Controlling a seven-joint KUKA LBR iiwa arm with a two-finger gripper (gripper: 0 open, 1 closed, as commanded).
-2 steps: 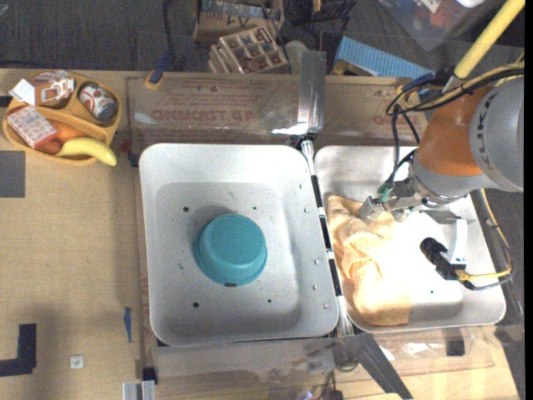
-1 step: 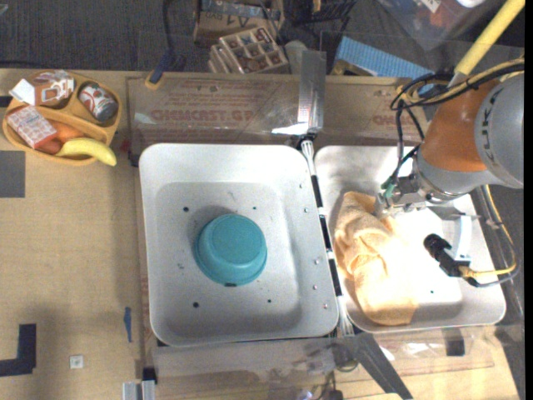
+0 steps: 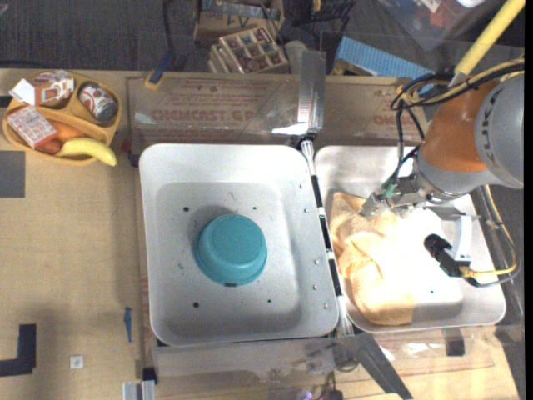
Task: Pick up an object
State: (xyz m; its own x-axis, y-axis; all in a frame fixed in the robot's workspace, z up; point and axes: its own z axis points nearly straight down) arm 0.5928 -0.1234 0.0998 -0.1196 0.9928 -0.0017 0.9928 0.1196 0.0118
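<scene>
Two shallow white bins stand side by side. The left bin contains an upturned round teal plastic bowl. The right bin contains a crumpled pale yellow cloth. The gripper is at the cloth's upper edge, and its state cannot be told.

Matt teal plastic bowl, crumpled cloth

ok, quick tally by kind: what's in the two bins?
teal bowl: 1, in the left bin
pale yellow cloth: 1, in the right bin
total: 2
</scene>
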